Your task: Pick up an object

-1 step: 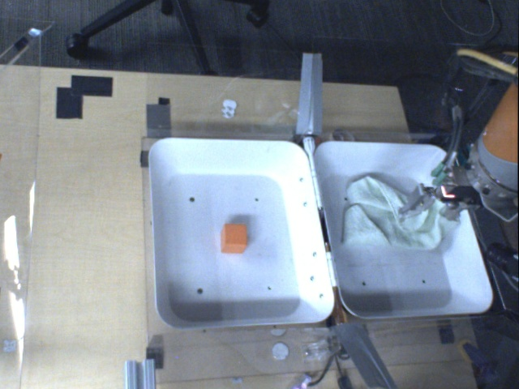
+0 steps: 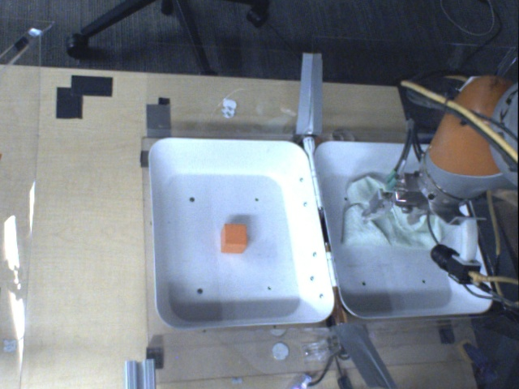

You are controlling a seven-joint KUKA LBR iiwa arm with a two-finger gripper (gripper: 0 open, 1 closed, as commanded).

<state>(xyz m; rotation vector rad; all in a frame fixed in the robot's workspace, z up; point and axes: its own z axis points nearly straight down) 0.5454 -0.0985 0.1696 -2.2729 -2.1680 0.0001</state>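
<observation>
**Desk:** Item one, the claw. Where do you have it?

**Operator:** Claw [image 2: 396,199]: I read it over the right bin [image 2: 381,294], low above a crumpled pale cloth [image 2: 377,213] that lies in that bin's middle toward its far edge. The arm [image 2: 464,148] comes in over the bin's right rim. Whether the claw is wide, narrow or gripping, I cannot tell; it blurs into the cloth folds beneath it.

**Desk:** Item two, candidates for pickup.

**Operator:** Two. The cloth, right under the claw, touching or nearly so; I can't separate them. It is spread roughly across the bin, with no clean long axis that I can name. And an orange block [image 2: 234,238], small and squarish, alone near the middle of the left bin [image 2: 174,298], well apart from all four walls.

**Desk:** Item three, the relation that counts.

**Operator:** The block lies well apart from the claw, across the divider [image 2: 320,217] where the two bins meet, toward the worktop's left edge. The cloth is the near thing by far. My judgement: the coming move is a straight descent onto the cloth, not a crossing. Risk noted: soft folds may slip out as I lift.
</observation>
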